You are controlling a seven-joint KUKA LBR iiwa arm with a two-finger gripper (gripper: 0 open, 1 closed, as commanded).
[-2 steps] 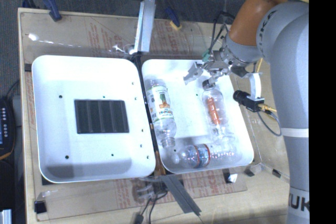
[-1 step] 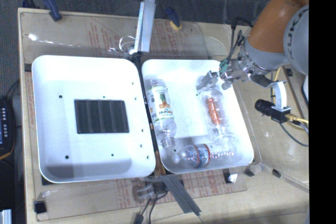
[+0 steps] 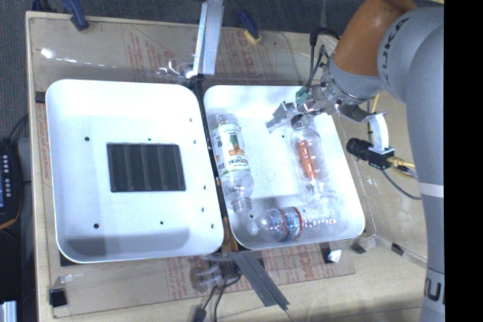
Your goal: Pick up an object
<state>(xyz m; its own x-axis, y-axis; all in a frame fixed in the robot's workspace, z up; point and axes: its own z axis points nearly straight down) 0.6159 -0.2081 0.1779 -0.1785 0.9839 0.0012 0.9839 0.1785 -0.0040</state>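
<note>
Bottles — three clear plastic ones — lie in the right bin [image 3: 343, 162]: one with an orange label [image 3: 309, 160] on the right, one with a white label [image 3: 229, 151] on the left, one [image 3: 283, 223] along the near wall. The gripper [image 3: 296, 115] hovers over the orange-labelled bottle's far end — I cannot tell how wide it stands.

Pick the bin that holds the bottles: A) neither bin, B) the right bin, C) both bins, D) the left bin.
B: all three bottles lie in the right bin, while the left bin shows a dark ribbed panel.
</note>
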